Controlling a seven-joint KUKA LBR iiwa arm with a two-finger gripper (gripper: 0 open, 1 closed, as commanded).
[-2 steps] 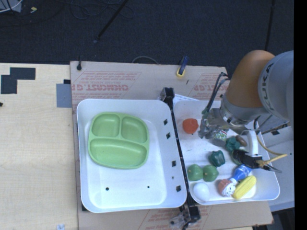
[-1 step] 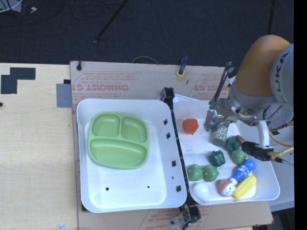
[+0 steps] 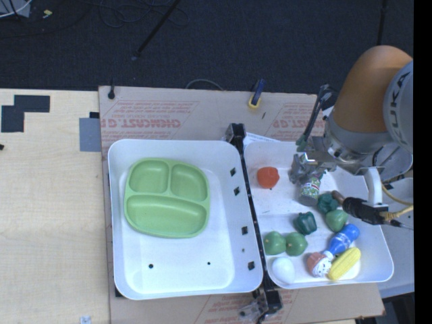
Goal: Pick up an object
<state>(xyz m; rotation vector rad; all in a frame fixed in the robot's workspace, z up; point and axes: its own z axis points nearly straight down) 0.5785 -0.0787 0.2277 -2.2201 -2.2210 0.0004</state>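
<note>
I see gripper [image 3: 309, 174] low in right bin [image 3: 385, 265], over small green-and-white can [image 3: 310, 190]; grip state unreadable. Can looks light, rigid, slick; I'd pinch across its sides.

2 white bins are sitting side by side: the left bin [image 3: 135, 262] and the right bin [image 3: 378, 265]. The left one is holding 1 green divided plate [image 3: 166, 198] with 3 compartments. The right one is holding 1 red tomato-like piece [image 3: 268, 176], 1 small can or jar [image 3: 310, 189] under the arm's end, 1 dark green pepper [image 3: 305, 223], 1 dark green lump [image 3: 329, 202], 3 lighter green rounded pieces [image 3: 274, 242] [image 3: 295, 244] [image 3: 335, 219], 1 white egg [image 3: 283, 270], 1 blue and white bottle [image 3: 343, 238], 1 yellow corn cob [image 3: 344, 264] and 1 small pinkish toy [image 3: 317, 264] I am not managing to identify. That is making 11 items in the right bin.
</note>
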